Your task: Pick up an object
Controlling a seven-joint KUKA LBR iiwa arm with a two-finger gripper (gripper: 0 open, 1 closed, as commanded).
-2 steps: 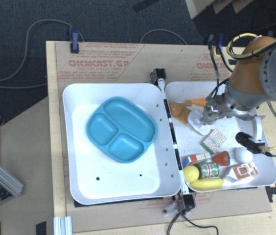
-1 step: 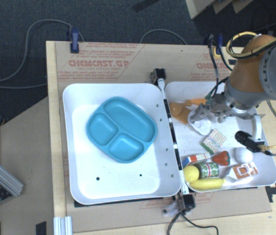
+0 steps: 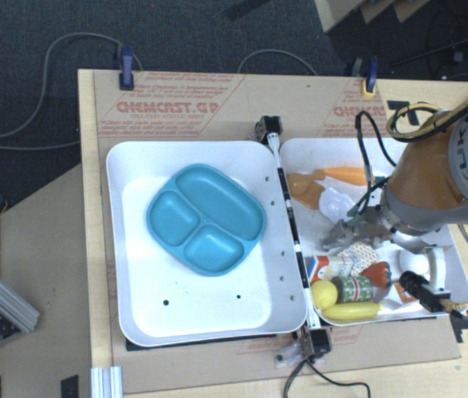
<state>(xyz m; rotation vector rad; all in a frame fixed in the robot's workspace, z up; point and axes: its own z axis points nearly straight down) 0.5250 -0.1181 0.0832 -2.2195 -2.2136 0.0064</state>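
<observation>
Bins: two shallow white bins are counted side by side on the tabletop (image 3: 217,98), the left bin (image 3: 134,247) and the right bin (image 3: 300,152), their inner rims touching along a dark seam.
Near row, right bin: one yellow banana-shaped toy (image 3: 352,311) is laid along the near wall at 6 o'clock; one yellow lemon-like ball (image 3: 324,293) is seen touching it at its 10 o'clock; one small can with a green and red label (image 3: 354,289) lies on its side just behind the banana; one red piece (image 3: 377,273) is seen beside the can at 2 o'clock.
Middle, right bin: the pincer (image 3: 352,232) is lowered among the clutter at the bin's centre, just over a patterned packet (image 3: 347,262); whether it is open or closed cannot be told, and nothing is seen held.
Far row, right bin: one orange carrot-shaped toy (image 3: 343,174) lies at 12 o'clock, with one tan lump (image 3: 304,189) at its 8 o'clock and one crumpled white piece (image 3: 333,203) between them and the pincer.
Left bin: one blue plate (image 3: 207,220) with three compartments is set near the centre, tilted.
Arm: the grey arm (image 3: 441,177) with its orange band is entered from 3 o'clock.
Surface: the tabletop is a pale wooden board printed with red lettering; two blue clamps (image 3: 126,67) are fixed on its far edge.
Room: dark carpet (image 3: 18,23) is seen beyond, crossed by cables.
</observation>
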